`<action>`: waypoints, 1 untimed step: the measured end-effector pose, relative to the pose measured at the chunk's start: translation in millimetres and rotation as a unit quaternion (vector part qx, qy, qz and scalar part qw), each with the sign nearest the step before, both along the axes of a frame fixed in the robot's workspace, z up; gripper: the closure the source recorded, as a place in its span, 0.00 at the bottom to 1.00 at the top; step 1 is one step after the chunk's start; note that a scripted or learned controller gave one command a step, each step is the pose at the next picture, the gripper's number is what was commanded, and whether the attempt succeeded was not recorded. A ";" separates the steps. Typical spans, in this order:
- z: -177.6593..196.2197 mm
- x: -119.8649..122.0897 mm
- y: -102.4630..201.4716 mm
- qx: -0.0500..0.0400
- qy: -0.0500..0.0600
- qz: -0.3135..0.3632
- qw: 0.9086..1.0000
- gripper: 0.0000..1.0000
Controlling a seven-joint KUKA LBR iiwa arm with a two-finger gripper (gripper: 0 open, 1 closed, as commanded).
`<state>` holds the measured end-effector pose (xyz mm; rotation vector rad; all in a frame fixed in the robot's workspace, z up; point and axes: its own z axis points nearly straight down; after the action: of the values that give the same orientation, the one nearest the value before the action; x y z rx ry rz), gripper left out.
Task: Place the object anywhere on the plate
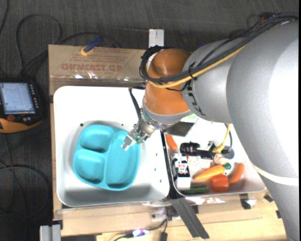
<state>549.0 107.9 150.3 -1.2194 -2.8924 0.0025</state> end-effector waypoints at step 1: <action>14.4 -64.8 39.7 0.001 0.001 0.133 0.991 1.00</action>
<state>484.2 147.5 164.7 -0.8244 -3.0271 0.0006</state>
